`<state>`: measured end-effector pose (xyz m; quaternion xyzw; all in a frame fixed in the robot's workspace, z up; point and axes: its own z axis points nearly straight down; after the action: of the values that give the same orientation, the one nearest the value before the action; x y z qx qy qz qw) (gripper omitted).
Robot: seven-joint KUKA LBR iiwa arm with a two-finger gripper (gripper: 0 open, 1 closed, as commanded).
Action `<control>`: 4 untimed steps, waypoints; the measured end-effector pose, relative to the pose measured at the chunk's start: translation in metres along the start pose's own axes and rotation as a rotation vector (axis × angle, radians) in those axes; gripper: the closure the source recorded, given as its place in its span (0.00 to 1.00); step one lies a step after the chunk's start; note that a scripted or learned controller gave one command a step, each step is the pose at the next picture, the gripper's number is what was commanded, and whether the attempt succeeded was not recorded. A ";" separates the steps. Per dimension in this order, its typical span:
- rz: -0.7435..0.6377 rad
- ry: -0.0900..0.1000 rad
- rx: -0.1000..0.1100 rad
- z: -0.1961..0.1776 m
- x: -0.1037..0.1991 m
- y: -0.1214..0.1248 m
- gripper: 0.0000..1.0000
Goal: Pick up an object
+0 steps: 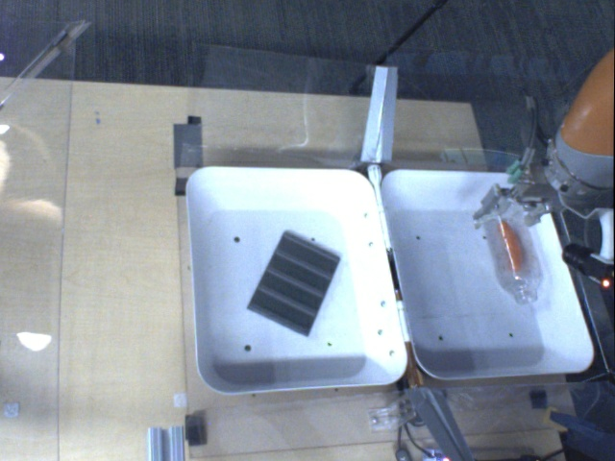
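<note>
Right bin (pixel 452 353): tool (pixel 509 209) above bottle (pixel 515 257)

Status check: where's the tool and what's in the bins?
Tool over right white bin, at top end of clear plastic bottle with orange inside. Dark ribbed rectangular block in left white bin, untouched.

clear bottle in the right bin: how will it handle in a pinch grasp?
The clear bottle lies on its side, so a push across its length would probably roll it. Its glossy, see-through wall looks like thin plastic, likely light and slippery, and it may dent. The pincer hovers at its upper end; gripping across the body seems safer.
</note>
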<state>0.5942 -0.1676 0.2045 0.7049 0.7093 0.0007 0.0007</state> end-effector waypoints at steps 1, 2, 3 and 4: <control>-0.075 -0.010 -0.027 0.067 -0.030 0.019 0.00; -0.103 -0.003 -0.007 0.095 -0.033 0.028 0.00; -0.156 -0.008 -0.017 0.110 -0.035 0.040 0.00; -0.160 -0.011 -0.023 0.098 -0.033 0.042 1.00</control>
<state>0.6366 -0.2005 0.1067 0.6459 0.7633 0.0052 0.0127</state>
